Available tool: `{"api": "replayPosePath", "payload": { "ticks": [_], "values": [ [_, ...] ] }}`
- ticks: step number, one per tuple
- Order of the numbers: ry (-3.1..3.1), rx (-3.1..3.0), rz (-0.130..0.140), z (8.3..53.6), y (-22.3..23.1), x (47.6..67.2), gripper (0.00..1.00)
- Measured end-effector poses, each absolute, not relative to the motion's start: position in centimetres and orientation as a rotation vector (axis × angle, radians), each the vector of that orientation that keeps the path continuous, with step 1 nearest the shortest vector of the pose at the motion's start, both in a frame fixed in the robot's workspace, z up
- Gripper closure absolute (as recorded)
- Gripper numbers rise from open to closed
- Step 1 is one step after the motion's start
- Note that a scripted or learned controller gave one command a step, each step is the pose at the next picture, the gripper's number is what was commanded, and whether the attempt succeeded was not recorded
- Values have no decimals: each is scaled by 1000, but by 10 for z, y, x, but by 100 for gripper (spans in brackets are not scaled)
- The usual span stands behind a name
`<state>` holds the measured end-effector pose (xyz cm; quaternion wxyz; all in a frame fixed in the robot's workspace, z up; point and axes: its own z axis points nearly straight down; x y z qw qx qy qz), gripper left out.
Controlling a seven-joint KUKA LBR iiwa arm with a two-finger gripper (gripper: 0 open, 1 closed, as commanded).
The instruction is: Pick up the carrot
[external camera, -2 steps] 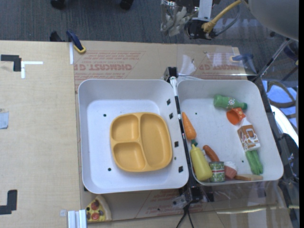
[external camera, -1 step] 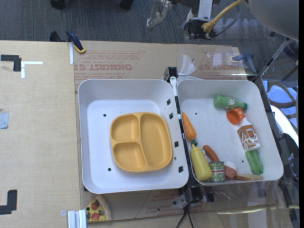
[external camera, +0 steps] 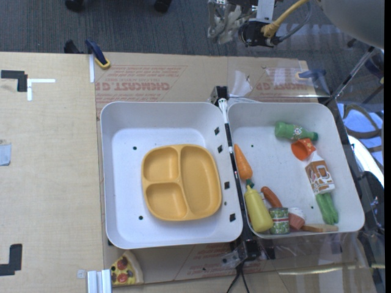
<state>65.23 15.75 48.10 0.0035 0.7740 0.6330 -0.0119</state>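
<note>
The carrot is a short orange cone with a green stub. It lies in the right bin, close against that bin's left wall, pointing up and slightly left. My gripper hangs high at the top of the view, well beyond the far edge of both bins and far from the carrot. Nothing shows in it.
The left bin holds a yellow divided plate. Near the carrot lie a yellow bottle, a small red-orange piece and a green can. A green bottle, an orange item, a carton and a green vegetable fill the bin's right side.
</note>
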Motion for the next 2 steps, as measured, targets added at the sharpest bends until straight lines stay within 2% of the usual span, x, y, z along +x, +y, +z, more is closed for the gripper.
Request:
{"api": "replayPosePath", "payload": {
  "ticks": [1,2],
  "values": [
    [1984,2427,-38,481,157,652,0],
    [1986,2424,-45,487,158,653,100]
  ]
}}
